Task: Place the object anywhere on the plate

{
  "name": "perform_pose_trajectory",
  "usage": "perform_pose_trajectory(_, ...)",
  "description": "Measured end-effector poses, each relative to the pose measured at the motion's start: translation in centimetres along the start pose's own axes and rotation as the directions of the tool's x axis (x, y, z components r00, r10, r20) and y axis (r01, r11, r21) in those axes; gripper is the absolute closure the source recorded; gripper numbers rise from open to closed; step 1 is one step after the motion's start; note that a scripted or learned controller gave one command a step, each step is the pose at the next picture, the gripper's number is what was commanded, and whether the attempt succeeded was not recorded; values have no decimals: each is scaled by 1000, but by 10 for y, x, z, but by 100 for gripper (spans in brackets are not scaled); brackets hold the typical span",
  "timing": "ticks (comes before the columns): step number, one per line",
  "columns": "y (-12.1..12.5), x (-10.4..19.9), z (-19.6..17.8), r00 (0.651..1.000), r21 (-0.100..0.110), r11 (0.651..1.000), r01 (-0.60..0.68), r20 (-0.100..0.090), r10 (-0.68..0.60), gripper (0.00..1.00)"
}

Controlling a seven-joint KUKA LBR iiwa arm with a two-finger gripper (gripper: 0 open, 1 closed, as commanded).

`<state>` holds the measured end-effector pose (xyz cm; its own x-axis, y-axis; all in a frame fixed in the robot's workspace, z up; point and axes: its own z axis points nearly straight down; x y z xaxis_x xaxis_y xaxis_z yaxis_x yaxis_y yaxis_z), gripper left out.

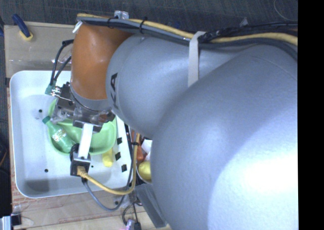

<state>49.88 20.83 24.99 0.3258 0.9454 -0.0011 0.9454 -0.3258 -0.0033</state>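
A light green plate (104,140) lies in the left white bin (25,132), mostly covered by the arm's wrist. My gripper (71,122) hangs right over the plate, below the orange band (93,62). A small yellow object (107,161) sits on the bin floor against the plate's near rim, beside a white bracket and a yellow cable on the wrist. What is under the gripper is hidden.
The grey arm covers the whole right side and most of the right bin; a yellow round object (144,171) and something orange-red (139,155) peek out there. A blue and yellow clamp (22,26) lies on the bench at the upper left.
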Motion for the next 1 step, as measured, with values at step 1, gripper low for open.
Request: perform_pose_trajectory(1, 65, -11, 5, 1000, 1, 1000, 29, 1, -29, 0)
